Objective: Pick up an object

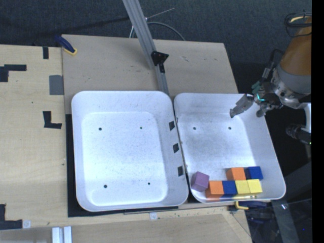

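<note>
A robotics lab: plywood bench, white bins, camera pole.

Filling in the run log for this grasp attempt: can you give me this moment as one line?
arm: at right bin's far right rim | gripper: above rim, nothing between fingers | blocks: clustered near corner, untouched | left bin: no blocks

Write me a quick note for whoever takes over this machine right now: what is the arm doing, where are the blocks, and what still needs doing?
Gripper: over the upper right edge of the right bin, holding nothing, well away from the blocks.
Blocks: all clustered in that bin's near corner: purple block, two orange blocks, two blue blocks, two yellow blocks.
Left bin: not involved.
Done: nothing picked up so far.
Left: bring the arm down to the cluster, grasp one block and lift it.
</note>
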`<action>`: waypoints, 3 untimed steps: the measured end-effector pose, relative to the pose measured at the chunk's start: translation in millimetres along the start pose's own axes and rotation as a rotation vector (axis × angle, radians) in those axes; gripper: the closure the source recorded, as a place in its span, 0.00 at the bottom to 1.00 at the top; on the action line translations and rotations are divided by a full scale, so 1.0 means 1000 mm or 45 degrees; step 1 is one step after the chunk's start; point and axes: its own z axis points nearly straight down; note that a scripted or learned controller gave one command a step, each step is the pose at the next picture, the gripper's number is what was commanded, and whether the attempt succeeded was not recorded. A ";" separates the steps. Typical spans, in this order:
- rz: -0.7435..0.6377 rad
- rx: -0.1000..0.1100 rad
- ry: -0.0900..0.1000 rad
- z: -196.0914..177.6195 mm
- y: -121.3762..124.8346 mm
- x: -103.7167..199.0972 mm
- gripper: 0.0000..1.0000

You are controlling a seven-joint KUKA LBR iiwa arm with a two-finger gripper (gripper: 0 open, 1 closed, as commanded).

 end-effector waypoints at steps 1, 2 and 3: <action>-0.001 0.008 0.001 0.069 0.021 0.030 0.00; -0.002 0.008 0.001 0.129 0.024 0.072 0.00; -0.001 0.002 0.000 0.150 0.040 0.088 0.00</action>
